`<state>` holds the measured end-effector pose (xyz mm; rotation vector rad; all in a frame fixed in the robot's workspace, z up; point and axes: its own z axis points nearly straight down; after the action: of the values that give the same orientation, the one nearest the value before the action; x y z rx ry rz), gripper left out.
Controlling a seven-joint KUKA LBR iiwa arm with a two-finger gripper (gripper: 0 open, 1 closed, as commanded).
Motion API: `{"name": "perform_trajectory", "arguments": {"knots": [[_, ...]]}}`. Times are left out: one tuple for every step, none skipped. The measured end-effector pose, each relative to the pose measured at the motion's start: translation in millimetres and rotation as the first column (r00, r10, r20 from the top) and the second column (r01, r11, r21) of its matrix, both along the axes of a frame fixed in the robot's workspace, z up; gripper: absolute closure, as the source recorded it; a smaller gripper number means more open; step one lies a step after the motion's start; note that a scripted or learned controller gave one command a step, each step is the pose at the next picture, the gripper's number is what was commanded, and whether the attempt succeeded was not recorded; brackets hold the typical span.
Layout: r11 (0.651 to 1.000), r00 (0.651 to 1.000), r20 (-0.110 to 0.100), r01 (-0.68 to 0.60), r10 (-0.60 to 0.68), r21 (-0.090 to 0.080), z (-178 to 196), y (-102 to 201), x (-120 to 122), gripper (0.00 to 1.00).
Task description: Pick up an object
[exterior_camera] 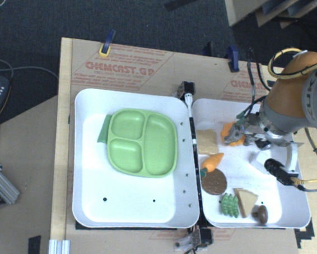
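Pincer (242, 133), grip state unclear, low over orange toy (229, 132) beside bread slice (206, 141) in rt bin (302, 209); off-centre contact could skid it away.

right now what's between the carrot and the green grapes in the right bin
In the camera view, a round brown cookie lies between the carrot above it and the green grapes below it.

Robotics lab w/ a test bench – plywood board (154, 61) clamped at its far edge, two white bins (83, 144) on it, loose cables just off the board, dark carpet around – no home setup.
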<state>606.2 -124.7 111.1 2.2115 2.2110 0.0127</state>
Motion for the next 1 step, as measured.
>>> {"name": "perform_trajectory", "arguments": {"knots": [[1.000, 1.000, -0.010, -0.001, 0.001, 0.003, 58.4, -5.6, 9.0, 1.00]]}}
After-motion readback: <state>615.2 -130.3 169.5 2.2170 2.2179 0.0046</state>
